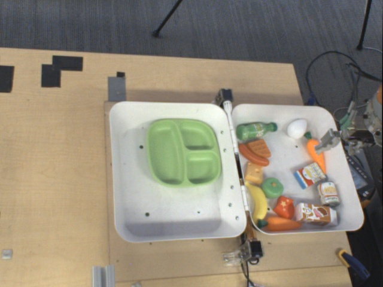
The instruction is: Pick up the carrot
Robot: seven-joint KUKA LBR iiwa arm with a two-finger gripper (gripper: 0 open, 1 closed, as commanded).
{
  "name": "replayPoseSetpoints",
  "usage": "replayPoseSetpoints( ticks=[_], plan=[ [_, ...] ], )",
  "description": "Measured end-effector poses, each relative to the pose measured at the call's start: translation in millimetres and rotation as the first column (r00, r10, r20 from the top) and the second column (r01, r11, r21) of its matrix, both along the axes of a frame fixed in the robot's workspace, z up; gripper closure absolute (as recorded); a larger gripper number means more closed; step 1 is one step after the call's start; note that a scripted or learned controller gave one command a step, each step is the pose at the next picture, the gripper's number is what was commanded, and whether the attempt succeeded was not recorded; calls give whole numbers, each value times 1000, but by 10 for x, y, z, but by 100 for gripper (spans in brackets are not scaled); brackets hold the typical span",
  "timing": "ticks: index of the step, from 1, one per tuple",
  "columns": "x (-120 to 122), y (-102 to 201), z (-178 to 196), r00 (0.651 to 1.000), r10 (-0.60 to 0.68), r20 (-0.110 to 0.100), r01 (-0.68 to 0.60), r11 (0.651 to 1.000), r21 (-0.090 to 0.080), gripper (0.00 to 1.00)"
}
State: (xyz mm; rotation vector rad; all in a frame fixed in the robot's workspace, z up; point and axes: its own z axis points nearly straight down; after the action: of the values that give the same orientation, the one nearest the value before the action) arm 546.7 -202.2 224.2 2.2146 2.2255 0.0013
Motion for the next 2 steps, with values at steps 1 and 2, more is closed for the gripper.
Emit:
replayPoseSetpoints(
  ticks=[1,2],
  plan=[
    [461,-11,-1362,996,86,3,-86,996,1,0],
    [469,-13,-1254,996,87,5,-87,996,0,100]
  ],
)
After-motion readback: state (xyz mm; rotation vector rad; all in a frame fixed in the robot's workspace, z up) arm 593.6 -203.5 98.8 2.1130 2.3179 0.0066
